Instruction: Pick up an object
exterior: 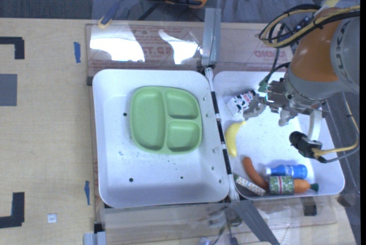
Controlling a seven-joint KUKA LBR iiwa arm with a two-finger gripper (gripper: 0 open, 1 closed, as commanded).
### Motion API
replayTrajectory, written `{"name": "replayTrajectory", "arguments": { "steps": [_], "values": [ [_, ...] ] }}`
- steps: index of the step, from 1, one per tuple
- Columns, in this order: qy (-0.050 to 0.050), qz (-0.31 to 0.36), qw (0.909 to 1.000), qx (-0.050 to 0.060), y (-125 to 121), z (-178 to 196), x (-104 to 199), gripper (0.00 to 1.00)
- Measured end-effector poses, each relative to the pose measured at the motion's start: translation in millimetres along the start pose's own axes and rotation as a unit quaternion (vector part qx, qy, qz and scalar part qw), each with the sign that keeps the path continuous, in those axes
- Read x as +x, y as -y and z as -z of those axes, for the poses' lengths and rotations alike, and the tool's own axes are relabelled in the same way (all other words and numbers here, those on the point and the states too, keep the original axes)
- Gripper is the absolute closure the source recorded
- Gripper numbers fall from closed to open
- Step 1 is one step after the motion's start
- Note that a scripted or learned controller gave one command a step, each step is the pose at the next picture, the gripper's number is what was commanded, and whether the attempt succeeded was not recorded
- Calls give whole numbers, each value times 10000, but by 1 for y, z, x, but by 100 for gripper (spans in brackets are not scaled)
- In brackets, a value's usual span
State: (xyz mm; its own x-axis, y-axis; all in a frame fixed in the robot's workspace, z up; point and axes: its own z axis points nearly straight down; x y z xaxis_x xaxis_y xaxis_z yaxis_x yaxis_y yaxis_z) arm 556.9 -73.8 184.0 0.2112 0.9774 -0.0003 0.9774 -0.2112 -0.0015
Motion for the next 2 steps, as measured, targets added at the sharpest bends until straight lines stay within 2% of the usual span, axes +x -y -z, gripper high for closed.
{"name": "replayTrajectory", "arguments": {
  "steps": [1,2],
  "values": [
    [-4,637,9980,0,-14,-41,-42,0],
    [-3,490,9988,-10,-20,1,20,0]
  ]
}}
